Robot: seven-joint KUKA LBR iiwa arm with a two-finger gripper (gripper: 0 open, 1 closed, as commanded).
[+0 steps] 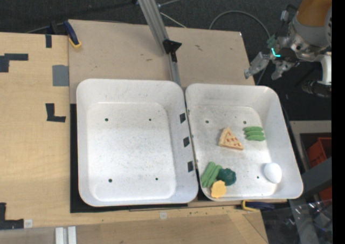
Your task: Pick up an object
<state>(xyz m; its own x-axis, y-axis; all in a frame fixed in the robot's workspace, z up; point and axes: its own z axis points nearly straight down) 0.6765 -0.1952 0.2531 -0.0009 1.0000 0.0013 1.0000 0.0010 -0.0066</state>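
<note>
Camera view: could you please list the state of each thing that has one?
Two-finger gripper: open, raised beyond right bin's far rim.
Orange waffle wedge: lying flat, right bin.
Green pea pods: lying beside wedge.
White egg: resting, near corner.
Left white bin: level on bench.

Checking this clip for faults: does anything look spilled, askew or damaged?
Nothing stands out. All the items lie inside the right bin: pizza slice, green pods, white egg, green and yellow pieces. The gripper hovers beyond its far rim.

A robotics lab: two white bins (132, 89) on a taped plywood bench (32, 97), an aluminium camera pole (153, 13) at upper centre, loose cables (232, 19) over dark carpet.
</note>
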